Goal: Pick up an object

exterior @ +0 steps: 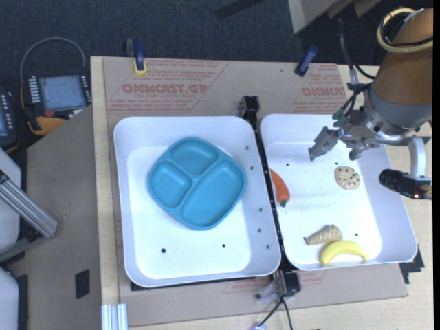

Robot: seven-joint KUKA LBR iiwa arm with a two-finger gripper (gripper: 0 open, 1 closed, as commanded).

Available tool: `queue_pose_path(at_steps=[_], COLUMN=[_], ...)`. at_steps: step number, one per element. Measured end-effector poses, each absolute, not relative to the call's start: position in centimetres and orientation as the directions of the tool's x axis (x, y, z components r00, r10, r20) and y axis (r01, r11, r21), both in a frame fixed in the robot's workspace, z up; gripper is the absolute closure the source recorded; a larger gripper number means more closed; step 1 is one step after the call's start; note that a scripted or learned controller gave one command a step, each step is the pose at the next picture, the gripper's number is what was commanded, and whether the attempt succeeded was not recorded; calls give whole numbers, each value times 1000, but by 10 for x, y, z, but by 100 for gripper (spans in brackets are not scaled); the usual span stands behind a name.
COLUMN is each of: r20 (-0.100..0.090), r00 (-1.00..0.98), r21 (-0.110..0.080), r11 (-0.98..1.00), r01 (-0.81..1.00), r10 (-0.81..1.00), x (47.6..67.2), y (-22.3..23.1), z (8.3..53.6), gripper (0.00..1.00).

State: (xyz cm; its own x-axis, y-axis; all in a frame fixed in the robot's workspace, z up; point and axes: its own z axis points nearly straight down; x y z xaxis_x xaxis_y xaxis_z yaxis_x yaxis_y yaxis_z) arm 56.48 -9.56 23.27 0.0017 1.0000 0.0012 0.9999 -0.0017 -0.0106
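My gripper hangs over the upper middle of the right bin, its two grey fingers spread open with nothing between them. A round speckled cookie lies just below and to the right of the fingertips. An orange carrot rests against the right bin's left wall. Near the front of that bin sit a tan shell-like piece and a yellow banana side by side.
The left bin holds a blue divided plate at its middle. A black clamp sits at the top of the seam between the bins. The arm's orange band and grey wrist rise at the right.
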Motion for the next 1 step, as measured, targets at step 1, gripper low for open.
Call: queue_pose_path(at_steps=[1], r20=[0], r00=[0], r21=[-1], r11=[0], r01=[1000], r10=[1000], x=[567], y=[-96], z=[237], gripper=[0])
